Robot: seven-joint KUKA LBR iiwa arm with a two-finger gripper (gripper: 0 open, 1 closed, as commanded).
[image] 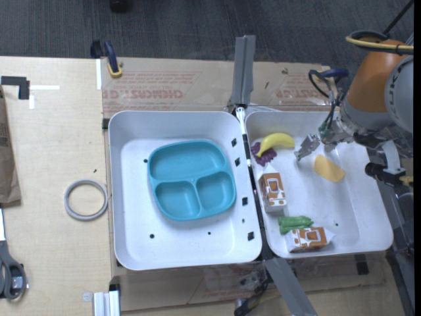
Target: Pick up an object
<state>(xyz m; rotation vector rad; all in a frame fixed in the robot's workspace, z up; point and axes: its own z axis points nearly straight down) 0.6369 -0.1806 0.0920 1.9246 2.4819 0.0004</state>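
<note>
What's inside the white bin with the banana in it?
In the right bin lie a banana, something purple beside it, a yellow piece, two small cartons and a green toy. The gripper hangs there too.

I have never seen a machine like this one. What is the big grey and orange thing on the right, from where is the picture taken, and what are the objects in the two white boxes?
The grey and orange thing is a robot arm. At its end sits a gripper with two fingers, made to pick things up. The one camera is fixed above the bench and looks down at a slant, and the arm reaches in from the right.

The left bin holds a blue divided tray. The right bin holds a banana with something purple beside it, a yellow piece, a green toy and two small orange and white cartons.

The gripper is low in the right bin, between the banana and the yellow piece. I see nothing between its fingers.

A ring of tape lies on the bench outside the bins.
</note>
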